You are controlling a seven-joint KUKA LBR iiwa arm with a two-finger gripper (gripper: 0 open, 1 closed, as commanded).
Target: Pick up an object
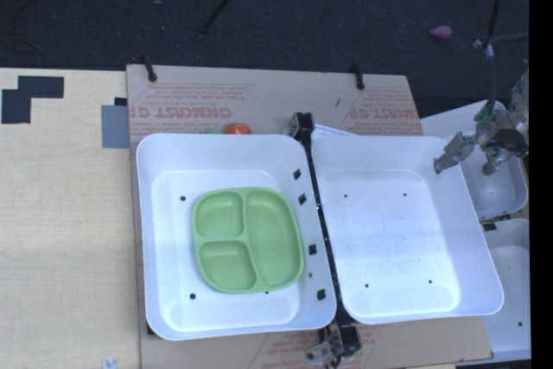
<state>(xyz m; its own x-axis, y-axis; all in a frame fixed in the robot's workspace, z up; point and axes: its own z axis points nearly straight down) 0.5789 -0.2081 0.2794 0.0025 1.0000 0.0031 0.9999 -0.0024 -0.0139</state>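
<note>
**End effector parked off to the side, green plate waiting in the left bin**

Camera view. Looks down at a slant on the left bin [164,153], taken here as the landmark for everything else.

Holds one thing inside that bin: a green divided plate [248,238], lying flat on the floor, right of centre and near the wall shared with the neighbouring bin. Counts three compartments in the plate, with nothing to be seen in any of them. Probably lies open side up and flat, so offers only a thin raised rim and the inner ridges for a pinch; judged an awkward grasp for two fingers coming from above.

Shows the right bin [484,289] touching the left bin along a dark central joint, its white floor bare apart from a few small dark specks.

Finds the end effector [470,160] well to the right of the left bin, past the far right corner of the right bin and apart from the plate. Appears spread open, with nothing between the fingers. Likely waits there to keep both bins unobstructed for the camera before a try.

Spots a small orange object [237,130] just behind the left bin's back wall, on the cardboard sheet [259,99] laid on the worktop [60,229], outside any container.
</note>
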